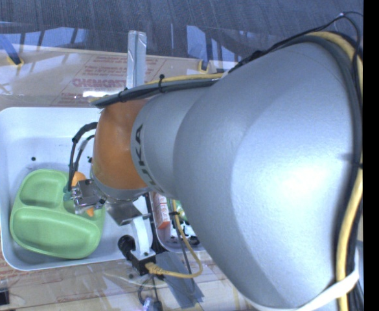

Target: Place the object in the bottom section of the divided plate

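A green divided plate [46, 222] lies in the lower left of the left white bin [21, 122]. Its large bottom section [56, 235] faces the front edge, and a smaller section [40, 186] sits behind it. My gripper [83, 196] hangs over the plate's right rim, mostly hidden under the orange wrist band [114, 151]. A small orange thing [78, 177] peeks out at the gripper's left side. Whether it is held is hidden from view.
The grey arm [260, 167] covers the right bin and most of the right half of the view. Black cables and a bracket [134, 248] hang by the left bin's front right corner. Bare white floor shows at the bin's back left [40, 141].
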You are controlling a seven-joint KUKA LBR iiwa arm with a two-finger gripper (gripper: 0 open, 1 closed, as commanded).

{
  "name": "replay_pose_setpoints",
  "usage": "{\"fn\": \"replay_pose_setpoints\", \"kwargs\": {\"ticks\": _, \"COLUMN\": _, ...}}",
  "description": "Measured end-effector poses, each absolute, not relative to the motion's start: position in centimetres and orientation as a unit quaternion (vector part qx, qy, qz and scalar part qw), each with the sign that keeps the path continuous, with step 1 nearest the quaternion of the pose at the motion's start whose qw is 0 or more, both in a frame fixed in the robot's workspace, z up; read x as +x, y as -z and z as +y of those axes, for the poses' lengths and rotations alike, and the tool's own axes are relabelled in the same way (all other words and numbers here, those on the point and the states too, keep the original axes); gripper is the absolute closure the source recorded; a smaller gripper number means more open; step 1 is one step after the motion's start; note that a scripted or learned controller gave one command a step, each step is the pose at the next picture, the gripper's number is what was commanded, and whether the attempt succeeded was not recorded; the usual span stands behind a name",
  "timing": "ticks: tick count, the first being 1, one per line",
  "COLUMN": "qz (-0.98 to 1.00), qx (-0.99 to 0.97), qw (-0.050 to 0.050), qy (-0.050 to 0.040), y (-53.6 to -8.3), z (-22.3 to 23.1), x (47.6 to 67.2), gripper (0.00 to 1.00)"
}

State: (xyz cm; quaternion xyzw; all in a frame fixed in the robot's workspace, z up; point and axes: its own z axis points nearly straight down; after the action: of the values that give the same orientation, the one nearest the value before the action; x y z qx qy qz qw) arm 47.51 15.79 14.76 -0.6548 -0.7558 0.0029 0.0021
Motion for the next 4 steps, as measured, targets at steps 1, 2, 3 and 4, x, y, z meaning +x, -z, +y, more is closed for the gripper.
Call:
{"fn": "replay_pose_setpoints", "kwargs": {"ticks": 1, "qz": -0.816, "qx": -0.578, "qw": 0.001, "qy": -0.0022, "y": -16.2, "z": 21.2, "x": 47.5, "gripper": 1.00}}
{"fn": "replay_pose_setpoints", "kwargs": {"ticks": 2, "qz": -0.816, "qx": -0.578, "qw": 0.001, "qy": -0.0022, "y": -16.2, "z": 21.1, "x": 47.5, "gripper": 0.00}}
{"fn": "replay_pose_setpoints", "kwargs": {"ticks": 3, "qz": -0.816, "qx": -0.578, "qw": 0.001, "qy": -0.0022, "y": -16.2, "z": 21.1, "x": 47.5, "gripper": 0.00}}
{"fn": "replay_pose_setpoints", "kwargs": {"ticks": 4, "qz": -0.822, "qx": -0.569, "qw": 0.002, "qy": -0.0027, "y": -16.3, "z": 18.4, "x": 47.5, "gripper": 0.00}}
